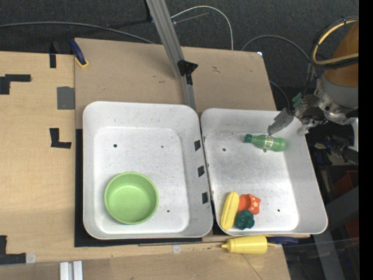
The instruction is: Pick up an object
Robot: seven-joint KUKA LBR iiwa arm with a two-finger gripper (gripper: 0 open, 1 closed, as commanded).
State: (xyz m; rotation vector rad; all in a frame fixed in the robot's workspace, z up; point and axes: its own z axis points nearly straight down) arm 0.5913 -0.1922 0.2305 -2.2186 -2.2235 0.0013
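A green bottle (266, 142) lies on its side near the back of the right bin (303, 174), its neck pointing left. My gripper (287, 124) hangs just above and to the right of the bottle's base, close to the bin's right wall. From this angle the bottle looks to be resting on the bin floor. At the front of the same bin, a yellow corn-like piece (229, 209), a red toy (251, 202) and a dark green toy (245, 219) sit bunched together.
A light green bowl (132, 198) sits in the front left of the left bin (140, 118). A yellow bottle (247, 245) lies on the bench just outside the right bin's front rim. A grey pole (169, 34) slants over the back of the bench.
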